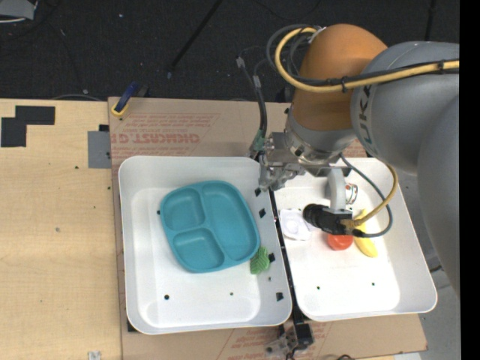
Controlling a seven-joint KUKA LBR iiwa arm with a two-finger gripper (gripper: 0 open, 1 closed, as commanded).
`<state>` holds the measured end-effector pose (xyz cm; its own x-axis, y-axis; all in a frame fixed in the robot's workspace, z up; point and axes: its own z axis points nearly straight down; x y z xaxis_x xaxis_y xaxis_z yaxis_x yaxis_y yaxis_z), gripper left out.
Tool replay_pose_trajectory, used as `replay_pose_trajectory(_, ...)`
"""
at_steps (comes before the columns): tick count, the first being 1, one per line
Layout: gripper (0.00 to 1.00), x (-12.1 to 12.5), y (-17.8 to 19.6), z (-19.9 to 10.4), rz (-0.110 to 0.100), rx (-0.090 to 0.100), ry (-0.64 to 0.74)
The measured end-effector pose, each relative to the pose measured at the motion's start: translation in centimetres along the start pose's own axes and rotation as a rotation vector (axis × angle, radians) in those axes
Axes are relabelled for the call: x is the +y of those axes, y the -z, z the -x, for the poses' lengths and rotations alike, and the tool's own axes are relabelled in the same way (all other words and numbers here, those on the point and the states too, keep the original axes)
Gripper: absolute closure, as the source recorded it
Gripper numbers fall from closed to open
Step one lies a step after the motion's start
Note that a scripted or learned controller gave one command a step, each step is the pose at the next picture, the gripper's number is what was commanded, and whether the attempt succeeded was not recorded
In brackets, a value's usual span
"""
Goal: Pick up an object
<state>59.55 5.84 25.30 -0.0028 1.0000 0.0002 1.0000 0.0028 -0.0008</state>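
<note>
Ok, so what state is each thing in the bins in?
Teal plate: flat, right way up, left bin.
Green piece: lying at the plate's corner.
White piece: lying in right bin, by the divide.
Orange piece: lying beside the yellow piece, right bin.
Claw: over the divide between bins.

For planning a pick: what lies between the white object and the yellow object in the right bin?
An orange-red object lies there, close to the yellow object; the camera view shows it.
</note>
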Motion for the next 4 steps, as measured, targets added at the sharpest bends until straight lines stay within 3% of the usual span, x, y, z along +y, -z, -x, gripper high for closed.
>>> replay_pose_trajectory(1, 1.00, 1.2, -1.0, -4.3, 0.000, 0.000, -0.001)
replay_pose_trajectory(3, 1.00, 2.5, -2.4, -5.2, 0.000, -0.001, -0.002)
replay_pose_trajectory(4, 0.00, 2.5, -2.3, -5.2, 0.000, -0.001, -0.002)
